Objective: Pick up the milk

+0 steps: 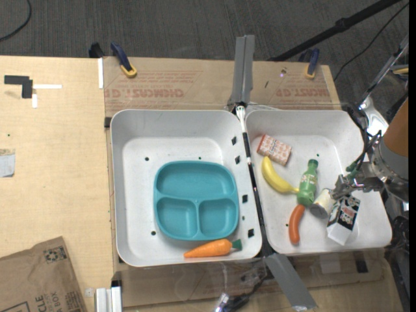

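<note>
The two-finger pincer (342,188) is seen over the right white bin (305,123), just above the black-and-white milk carton (344,217); a green bottle (308,182) lies left of it.

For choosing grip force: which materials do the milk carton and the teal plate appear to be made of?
The milk carton looks like printed toy cardboard or thin plastic: flat white faces with black patches and a folded end. The teal plate looks like moulded plastic with a smooth, slightly matte finish: uniform colour and rounded compartment ridges.

White milk carton (344,218), tilted, right bin's (325,247) near-right corner
</note>
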Robot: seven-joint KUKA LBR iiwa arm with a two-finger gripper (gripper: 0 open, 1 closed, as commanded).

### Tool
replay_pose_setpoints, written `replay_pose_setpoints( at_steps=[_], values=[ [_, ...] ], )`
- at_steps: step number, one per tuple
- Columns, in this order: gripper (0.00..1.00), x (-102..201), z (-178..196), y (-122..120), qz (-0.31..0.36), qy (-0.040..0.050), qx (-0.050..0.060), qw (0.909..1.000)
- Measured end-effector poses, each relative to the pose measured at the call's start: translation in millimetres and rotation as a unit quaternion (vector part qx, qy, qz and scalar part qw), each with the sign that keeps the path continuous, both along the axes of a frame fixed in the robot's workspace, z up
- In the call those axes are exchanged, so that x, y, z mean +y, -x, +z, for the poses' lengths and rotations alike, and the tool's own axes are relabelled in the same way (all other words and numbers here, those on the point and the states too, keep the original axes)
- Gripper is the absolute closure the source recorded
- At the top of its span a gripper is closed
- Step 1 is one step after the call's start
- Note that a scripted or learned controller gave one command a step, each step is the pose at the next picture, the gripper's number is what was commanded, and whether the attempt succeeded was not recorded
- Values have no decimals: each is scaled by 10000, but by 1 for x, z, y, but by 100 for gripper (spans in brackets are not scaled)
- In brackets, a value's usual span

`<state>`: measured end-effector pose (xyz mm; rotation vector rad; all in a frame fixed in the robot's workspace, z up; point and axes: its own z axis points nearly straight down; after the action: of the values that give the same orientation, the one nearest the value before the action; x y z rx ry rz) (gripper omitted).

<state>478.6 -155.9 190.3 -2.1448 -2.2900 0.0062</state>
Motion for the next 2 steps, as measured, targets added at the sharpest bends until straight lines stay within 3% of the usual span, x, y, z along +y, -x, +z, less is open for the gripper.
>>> replay_pose_setpoints(
  at_steps=[1, 2],
  values=[
    [100, 27, 34, -55, -206, 8, 7, 9998],
    [0, 27, 34, -55, -207, 9, 8, 9998]
  ],
)
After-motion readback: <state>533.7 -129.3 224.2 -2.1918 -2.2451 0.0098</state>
